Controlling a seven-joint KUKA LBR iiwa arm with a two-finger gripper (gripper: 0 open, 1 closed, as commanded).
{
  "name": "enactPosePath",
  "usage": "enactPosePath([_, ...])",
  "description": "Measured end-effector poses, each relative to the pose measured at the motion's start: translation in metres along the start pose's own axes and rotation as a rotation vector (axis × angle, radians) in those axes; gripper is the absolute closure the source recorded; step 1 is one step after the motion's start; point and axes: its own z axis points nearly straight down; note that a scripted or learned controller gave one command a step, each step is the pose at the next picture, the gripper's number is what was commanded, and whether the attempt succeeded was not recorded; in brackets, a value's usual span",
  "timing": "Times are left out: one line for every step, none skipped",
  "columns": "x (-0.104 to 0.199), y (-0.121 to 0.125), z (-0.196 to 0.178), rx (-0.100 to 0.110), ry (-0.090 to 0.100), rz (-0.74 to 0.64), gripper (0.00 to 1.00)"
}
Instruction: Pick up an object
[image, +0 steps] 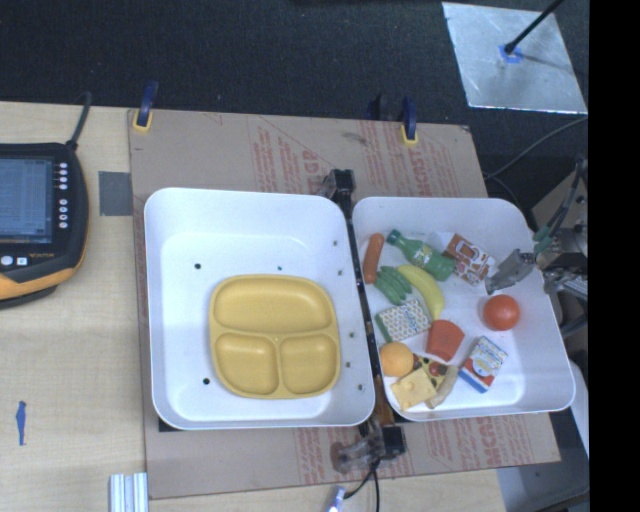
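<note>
The right white bin (540, 395) holds several toy foods. Among them are a red tomato (501, 312), a yellow banana (423, 287), a green bottle (420, 253), an orange carrot (372, 257) and a small brown-and-white packet (468, 258). Lower in the bin lie a checkered box (403, 321), a red block (445, 339), an orange (397, 358), a yellow cheese wedge (418, 385) and a little red-and-blue carton (484, 362). My gripper (512, 270) reaches in over the bin's right rim, just above the tomato and right of the packet. Nothing is visibly held in it.
The left white bin (170, 230) holds a yellow divided plate (273, 335). A handheld control pendant (35, 220) lies on the bench at far left. Clamps (340, 183) join the bins at the middle, and cables run along the right edge.
</note>
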Motion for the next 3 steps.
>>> enactPosePath([0.038,0.052,0.163,-0.001,-0.001,-0.001,0.0])
enactPosePath([0.037,0.052,0.153,0.002,-0.002,-0.004,1.0])
enactPosePath([0.098,0.117,0.061,-0.003,0.001,0.0,1.0])
